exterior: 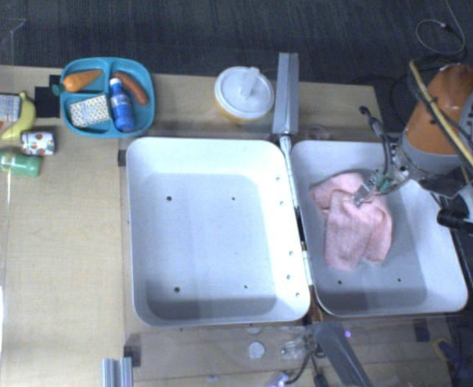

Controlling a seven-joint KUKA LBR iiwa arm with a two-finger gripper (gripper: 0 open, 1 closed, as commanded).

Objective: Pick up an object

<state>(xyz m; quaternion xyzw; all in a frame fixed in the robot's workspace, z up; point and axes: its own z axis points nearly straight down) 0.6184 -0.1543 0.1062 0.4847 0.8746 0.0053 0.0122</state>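
A pink cloth (353, 224) lies crumpled in the right bin (429, 289), spread from its upper left toward the middle. The arm comes in from the right, and my gripper (371, 190) is down at the cloth's upper right edge, its tips touching or just over the fabric. The tips are small and partly lost against the cloth.
The left bin (212, 232) sits beside the right one, with a metal divider (285, 95) at the back between them. A white lidded cup (244, 93) stands behind the bins. A blue tray of toy food (107, 95) and small items (18, 135) lie at far left.
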